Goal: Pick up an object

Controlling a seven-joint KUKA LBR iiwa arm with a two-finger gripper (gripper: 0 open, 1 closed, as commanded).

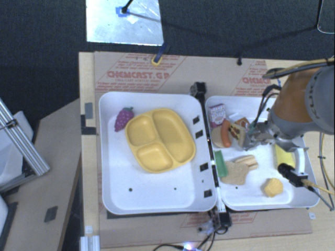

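The gripper (255, 135) sits low in the right bin (308, 163), among a cluster of small toy foods, and from this slanted view I cannot tell whether the jaws are released or clenched, nor whether anything sits between them. Touching or just beside the jaws, on the side toward the left bin (112, 187), lie a sandwich piece (239, 128) and a red hot dog (225, 133); either looks like the likeliest thing to pick. Both appear to be light, hollow plastic: stiff, smooth and somewhat slippery, not fragile, so a firm pinch across the narrow width should serve, the hot dog taken across its middle, not end to end. Beyond them, farther from the jaws, stands a small carton (217, 112) with purple print too small to read. Below the jaws lie a tan cookie shape (239, 170), a green stick (220, 162) and a yellow shell-like piece (272, 187); a yellow block (285, 156) rests under the arm's side. Well apart, in the left bin, sit a yellow divided plate (159, 139) and a bunch of purple grapes (123, 118). The brown sheet (138, 75) covering the table under the bins carries red lettering that reads roughly "CHEMCAST GP", repeated at the far right, though the print is faint.
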